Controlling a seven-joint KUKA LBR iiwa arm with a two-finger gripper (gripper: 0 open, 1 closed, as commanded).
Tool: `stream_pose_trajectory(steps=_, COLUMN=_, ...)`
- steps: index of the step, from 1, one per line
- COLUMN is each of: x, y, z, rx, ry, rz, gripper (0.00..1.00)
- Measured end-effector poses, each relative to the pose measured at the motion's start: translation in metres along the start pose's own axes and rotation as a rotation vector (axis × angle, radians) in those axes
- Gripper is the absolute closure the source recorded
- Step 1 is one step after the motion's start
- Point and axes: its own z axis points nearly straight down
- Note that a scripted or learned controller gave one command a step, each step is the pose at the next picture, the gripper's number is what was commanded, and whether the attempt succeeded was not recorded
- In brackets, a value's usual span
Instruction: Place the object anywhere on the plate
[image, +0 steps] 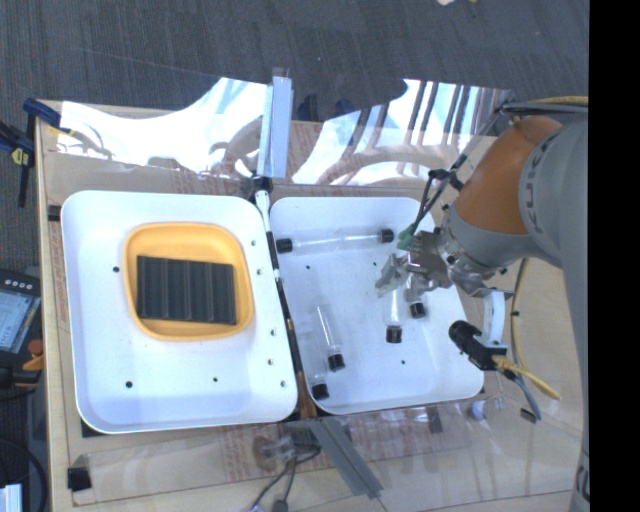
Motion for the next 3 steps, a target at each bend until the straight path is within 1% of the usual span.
stream_pose_trajectory(steps=1, x=0.000, y=0.000, z=0.000, rx=0.000, ry=0.000, rz=0.000, gripper=0.00)
stream_pose_trajectory(steps=2, x=0.038, y=-0.015, z=-0.007, rx=0.002, ry=0.000, rz=-0.420, gripper=0.00)
stream_pose_trajectory(steps=3, x=0.101, y=-0.027, z=0.008, rx=0.002, ry=-0.001, rz=-0.747, gripper=0.00)
